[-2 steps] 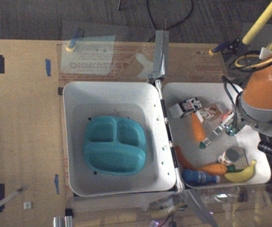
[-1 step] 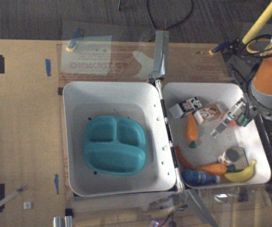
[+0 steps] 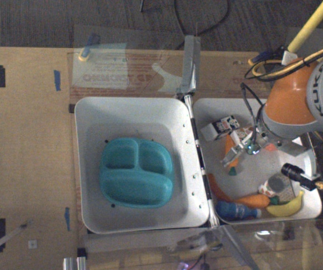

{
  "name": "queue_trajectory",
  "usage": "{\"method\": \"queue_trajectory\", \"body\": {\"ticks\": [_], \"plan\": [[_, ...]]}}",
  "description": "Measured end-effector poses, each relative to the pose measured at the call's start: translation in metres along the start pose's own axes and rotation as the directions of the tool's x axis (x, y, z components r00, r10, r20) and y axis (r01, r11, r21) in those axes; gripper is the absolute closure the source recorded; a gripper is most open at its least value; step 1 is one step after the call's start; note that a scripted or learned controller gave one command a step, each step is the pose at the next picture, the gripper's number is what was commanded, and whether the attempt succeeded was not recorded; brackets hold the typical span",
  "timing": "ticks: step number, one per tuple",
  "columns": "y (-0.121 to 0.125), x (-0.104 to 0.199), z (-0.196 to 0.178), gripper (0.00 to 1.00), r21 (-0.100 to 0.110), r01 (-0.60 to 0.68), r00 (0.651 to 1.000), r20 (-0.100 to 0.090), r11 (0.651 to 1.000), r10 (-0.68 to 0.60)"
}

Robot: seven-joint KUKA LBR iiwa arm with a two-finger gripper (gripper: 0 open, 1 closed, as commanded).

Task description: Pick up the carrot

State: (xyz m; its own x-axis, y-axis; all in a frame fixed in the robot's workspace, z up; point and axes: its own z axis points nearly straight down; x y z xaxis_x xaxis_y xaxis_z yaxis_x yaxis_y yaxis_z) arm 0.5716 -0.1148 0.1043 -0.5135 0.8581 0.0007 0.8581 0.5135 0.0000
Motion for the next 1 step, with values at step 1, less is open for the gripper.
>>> {"method": "queue_trajectory", "body": {"ticks": [1], "plan": [[-0.001, -0.0026, -0.0106, 1.0, -0.002, -0.006, 1.0, 0.003, 1.0, 0.006]]}}
